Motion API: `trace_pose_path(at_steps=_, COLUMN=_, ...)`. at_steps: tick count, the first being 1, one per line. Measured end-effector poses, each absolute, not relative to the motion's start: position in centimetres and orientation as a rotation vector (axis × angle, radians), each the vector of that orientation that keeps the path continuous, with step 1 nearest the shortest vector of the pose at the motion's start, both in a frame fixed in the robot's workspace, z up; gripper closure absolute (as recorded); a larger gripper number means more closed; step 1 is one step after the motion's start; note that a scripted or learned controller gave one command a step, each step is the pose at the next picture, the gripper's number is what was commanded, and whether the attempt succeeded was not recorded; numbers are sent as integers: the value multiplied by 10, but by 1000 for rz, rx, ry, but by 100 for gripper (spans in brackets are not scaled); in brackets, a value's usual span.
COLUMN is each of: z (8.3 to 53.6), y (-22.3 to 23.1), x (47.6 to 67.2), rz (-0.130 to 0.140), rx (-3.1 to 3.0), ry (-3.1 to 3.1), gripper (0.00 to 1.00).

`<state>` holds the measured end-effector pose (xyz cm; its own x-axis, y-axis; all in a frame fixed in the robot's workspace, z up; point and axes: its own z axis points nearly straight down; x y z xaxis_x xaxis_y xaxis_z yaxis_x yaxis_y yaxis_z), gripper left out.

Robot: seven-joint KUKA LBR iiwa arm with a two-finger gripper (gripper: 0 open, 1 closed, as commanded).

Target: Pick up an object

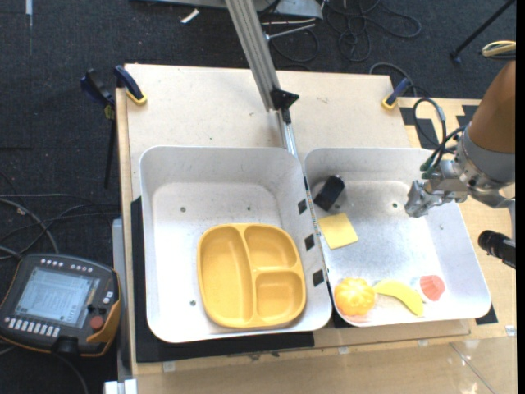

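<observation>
Gripper (416, 201) hanging over the right bin (459, 253), near its far right side; nothing showing between it and the bin floor, and its opening too small to tell. Nothing lifted yet. Candidates lying in that bin: black block (329, 192) and yellow square (338, 231) by the divider, orange (354, 296), banana (401, 295) and red piece (432, 286) along the near edge. Yellow tray (250, 275) sitting in the left bin (164, 220). Descent, grasp and lift all remaining.

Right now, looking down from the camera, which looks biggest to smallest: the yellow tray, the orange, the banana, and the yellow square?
1. Yellow tray, by far the largest.
2. Banana, orange and yellow square look too alike to rank: the banana is longer, the others fuller.
</observation>
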<state>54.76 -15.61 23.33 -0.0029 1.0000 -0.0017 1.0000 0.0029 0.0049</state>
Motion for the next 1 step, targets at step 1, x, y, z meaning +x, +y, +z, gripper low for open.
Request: trace_pose_path(at_steps=1, z=243, y=-102, x=556, rz=5, rx=2212, ry=2230, gripper=100)
